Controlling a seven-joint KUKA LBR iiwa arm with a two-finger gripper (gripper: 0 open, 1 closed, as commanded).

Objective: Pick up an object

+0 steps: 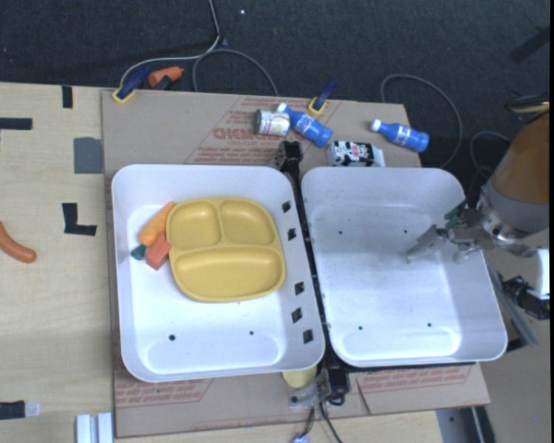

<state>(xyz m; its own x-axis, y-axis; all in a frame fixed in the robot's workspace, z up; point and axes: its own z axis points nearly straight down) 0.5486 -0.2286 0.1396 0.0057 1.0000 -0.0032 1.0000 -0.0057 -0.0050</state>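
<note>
Objects for picking lie in the left bin: a yellow plate with three compartments sits in its upper half, and a carrot and a red piece lie touching the plate's left edge. The right bin has the arm reaching in from the right, with the end effector low over its upper right part, near the right wall. Whether the end effector is apart or together cannot be told, and nothing shows between its tips. Beyond the bins, on the cardboard, lie two blue bottles, a white can and a black-and-white packet. A sausage lies on the wooden surface well to the left of the bins.
</note>
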